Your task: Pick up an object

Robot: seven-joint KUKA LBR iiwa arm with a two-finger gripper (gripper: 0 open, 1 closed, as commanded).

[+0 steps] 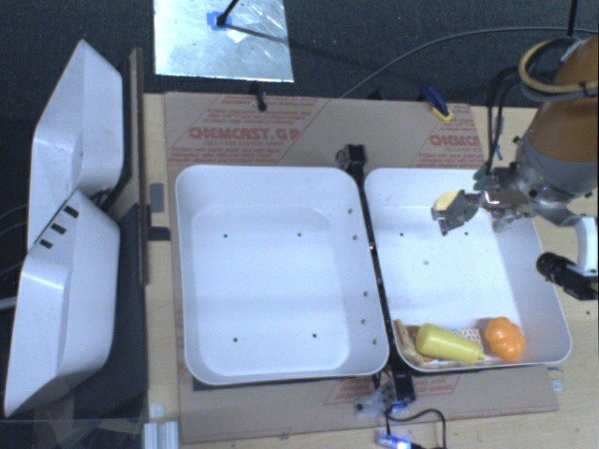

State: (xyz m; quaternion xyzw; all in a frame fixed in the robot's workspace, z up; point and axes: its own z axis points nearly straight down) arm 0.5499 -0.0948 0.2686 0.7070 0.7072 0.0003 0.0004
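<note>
Lying at the near edge of the right white bin (543, 279): 1 yellow oblong plastic object (447, 342) and 1 orange rounded object (504, 338), just beside each other. Farther back, the gripper (456, 210) sits over this bin. Finger state cannot be determined. The left white bin (192, 251) adjoins it.

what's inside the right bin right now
Along the right bin's near edge lie a yellow object, an orange ball and something flat beneath them, mostly covered. The gripper hovers above.

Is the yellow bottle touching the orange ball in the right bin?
Apart. The camera view shows a gap between the yellow bottle and the orange ball.
</note>
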